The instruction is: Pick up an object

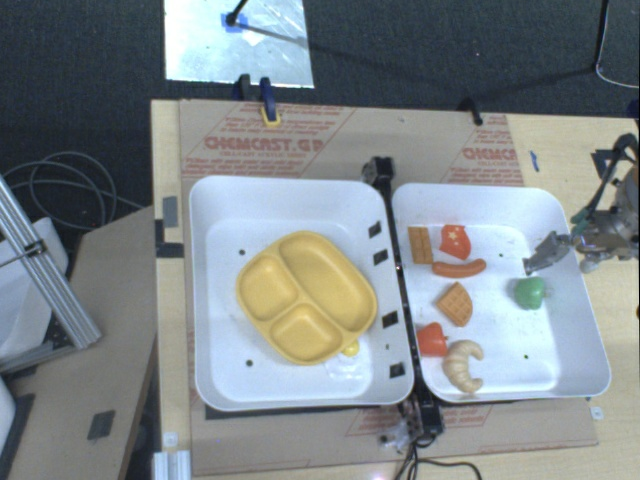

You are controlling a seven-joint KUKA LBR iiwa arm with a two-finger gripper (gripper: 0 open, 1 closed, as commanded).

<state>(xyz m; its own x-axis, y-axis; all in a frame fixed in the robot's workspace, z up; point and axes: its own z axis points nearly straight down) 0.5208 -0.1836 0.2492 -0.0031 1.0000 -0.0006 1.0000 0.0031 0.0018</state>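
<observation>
Toys lay in the right bin (575, 313): a green ball (529, 292), a sausage (459, 267) and a croissant (463, 362) among them. We saw the gripper (545, 254) just above the ball, holding nothing; we couldn't tell its opening.

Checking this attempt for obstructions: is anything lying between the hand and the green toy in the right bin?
Nothing visible does. The hand sits just up and left of the green toy, with bare bin floor between; the sausage lies farther left.
</observation>
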